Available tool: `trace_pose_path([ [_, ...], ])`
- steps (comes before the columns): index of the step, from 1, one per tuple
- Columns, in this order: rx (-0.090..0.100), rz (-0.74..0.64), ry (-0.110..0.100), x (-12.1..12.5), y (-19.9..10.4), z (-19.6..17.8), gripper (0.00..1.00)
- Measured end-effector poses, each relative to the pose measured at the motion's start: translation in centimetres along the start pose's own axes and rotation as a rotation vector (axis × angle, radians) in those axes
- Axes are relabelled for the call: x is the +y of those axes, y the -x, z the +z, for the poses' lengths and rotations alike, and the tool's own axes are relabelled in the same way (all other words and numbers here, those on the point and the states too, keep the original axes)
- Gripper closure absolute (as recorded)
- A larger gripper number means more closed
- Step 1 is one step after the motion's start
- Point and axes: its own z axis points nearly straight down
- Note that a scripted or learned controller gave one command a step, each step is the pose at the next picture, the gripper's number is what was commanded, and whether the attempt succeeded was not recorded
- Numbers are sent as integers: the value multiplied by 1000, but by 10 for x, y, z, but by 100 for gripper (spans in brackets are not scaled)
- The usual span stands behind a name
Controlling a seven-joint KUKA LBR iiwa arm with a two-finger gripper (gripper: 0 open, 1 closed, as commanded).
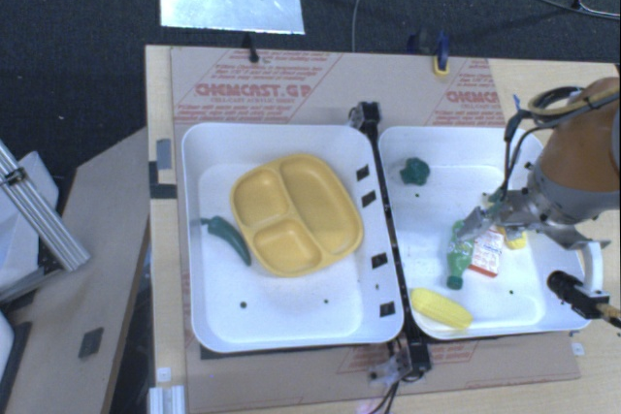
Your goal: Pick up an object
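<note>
Right under my claw (pixel 477 224), in the right bin (pixel 427 155), lie a green bottle (pixel 458 259) and a white-and-red packet (pixel 488 253), side by side and touching or nearly so. I cannot tell whether my claw is released or clenched; its tips blur into the clutter at this slant, and I see nothing clearly between them, so I claim no hold.

What the next move turns on is this: the bottle lies just below my tip, toward the bench's near edge, its long axis running from me down to that edge, cap end farthest from me. By my judgement a grasp should close across that axis, at the body just beneath me, and the packet pressed alongside could get caught too.

A small yellow piece (pixel 516 240) sits just behind the packet, toward my arm. Farther toward the near edge lies a yellow corn-like thing (pixel 441 307), its axis slanting along the bin's front wall. Up the other way, near the far wall, sits a dark green lump (pixel 415 172).

Beyond the divider, well apart from me, the left bin (pixel 209 305) holds one yellow divided plate (pixel 295 212) and one green pepper (pixel 229 237) beside it.

Count: two bins, one bottle, one packet, one small yellow piece, one corn, one lump, one plate, one pepper.
</note>
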Motion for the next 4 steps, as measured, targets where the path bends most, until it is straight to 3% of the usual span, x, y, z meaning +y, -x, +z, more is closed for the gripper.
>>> trace_pose_path([
  [1,-3,0,10,3,0,48,0],
  [2,-8,0,20,5,2,34,100],
  [3,-3,2,9,-1,8,-15,100],
  [4,-4,-3,11,6,16,-74,100],
])
